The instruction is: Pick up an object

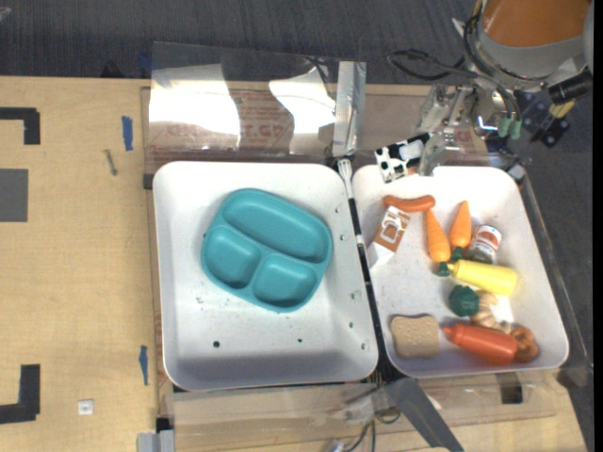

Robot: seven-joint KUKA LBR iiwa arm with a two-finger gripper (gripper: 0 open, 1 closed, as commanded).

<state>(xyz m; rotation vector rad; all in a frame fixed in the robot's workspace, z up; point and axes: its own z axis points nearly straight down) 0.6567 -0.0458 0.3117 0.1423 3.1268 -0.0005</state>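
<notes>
My gripper (426,152) hangs over the back rim of the right bin (542,281), below the orange-banded wrist (532,8). A small black-and-white cow toy (399,161) sits at the fingertips, raised over the bin's back left corner, and the gripper looks shut on it. The right bin holds several play foods: a red sausage (410,201), an orange-and-white carton (393,229), two carrots (437,235), a small can (485,241), a yellow piece (485,276), a green piece (463,299), a bread slice (415,335) and a red-orange pepper (482,342).
A teal divided plate (268,248) lies in the left bin (179,328). A clear plastic sheet (236,111) and a metal strip (347,106) stand behind the bins. Cables (528,121) trail off the wrist at the far right.
</notes>
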